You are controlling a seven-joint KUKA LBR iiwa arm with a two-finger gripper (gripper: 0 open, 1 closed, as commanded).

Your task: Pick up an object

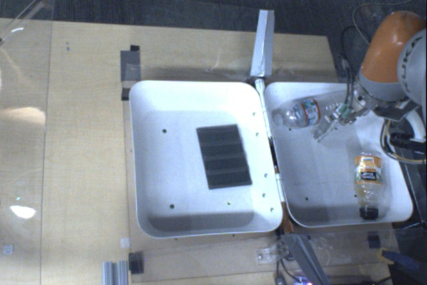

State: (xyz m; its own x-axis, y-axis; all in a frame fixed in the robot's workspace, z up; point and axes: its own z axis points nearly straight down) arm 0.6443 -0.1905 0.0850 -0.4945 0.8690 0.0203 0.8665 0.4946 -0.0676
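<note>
A clear plastic bottle with a blue label (301, 112) lies on its side at the back left of the right bin (320, 177). My gripper (325, 128) hangs low over that bin, just right of the bottle. It is open, with nothing between its fingers. A second small bottle with a yellow-orange label and dark cap (367, 185) lies near the right bin's front right corner. A black ridged rectangular block (223, 156) rests flat in the middle of the left bin (153, 143).
The grey arm with its orange band (390, 50) comes in over the right bin's back right corner, with cables (393, 143) beside it. A grey metal post (262, 43) stands behind the gap between the bins. A clear panel (27, 110) covers the bench's left side.
</note>
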